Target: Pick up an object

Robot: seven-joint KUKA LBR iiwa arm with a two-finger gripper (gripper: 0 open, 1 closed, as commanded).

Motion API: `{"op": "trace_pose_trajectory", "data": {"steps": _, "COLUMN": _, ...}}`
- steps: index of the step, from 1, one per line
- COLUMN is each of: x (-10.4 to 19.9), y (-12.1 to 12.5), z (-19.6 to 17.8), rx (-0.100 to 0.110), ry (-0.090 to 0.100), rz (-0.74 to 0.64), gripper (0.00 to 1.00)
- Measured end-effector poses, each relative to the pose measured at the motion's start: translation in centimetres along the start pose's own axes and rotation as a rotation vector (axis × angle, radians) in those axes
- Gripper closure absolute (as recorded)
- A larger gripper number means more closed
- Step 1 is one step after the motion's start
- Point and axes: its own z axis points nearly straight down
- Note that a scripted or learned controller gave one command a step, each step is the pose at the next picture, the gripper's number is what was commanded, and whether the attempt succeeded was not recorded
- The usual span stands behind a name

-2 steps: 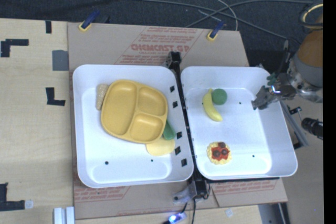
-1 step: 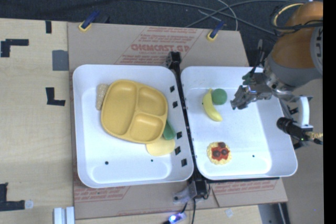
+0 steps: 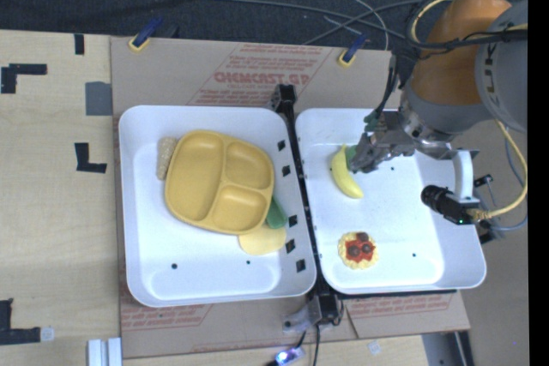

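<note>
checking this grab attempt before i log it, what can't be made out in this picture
- Pincer in the camera view: its fingertips merge into a dark blur at the banana, so open, shut or touching cannot be told.
- Tan item and green item in the left bin: the yellow divided plate covers most of each.
- Small round toy in the right bin: too small to identify.

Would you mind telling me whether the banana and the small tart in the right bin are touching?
Apart. The camera view shows bare white bin floor between the banana and the tart, which lies nearer the front edge.
</note>
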Motion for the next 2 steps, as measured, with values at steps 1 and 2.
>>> {"op": "trace_pose_trajectory", "data": {"steps": 1, "x": 5.0, "y": 1.5, "z": -0.5, "rx": 0.0, "ry": 0.0, "rz": 0.0, "gripper": 1.0}}
{"op": "trace_pose_trajectory", "data": {"steps": 2, "x": 9.5, "y": 2.8, "z": 1.1, "rx": 0.002, "ry": -0.002, "rz": 0.002, "gripper": 1.0}}
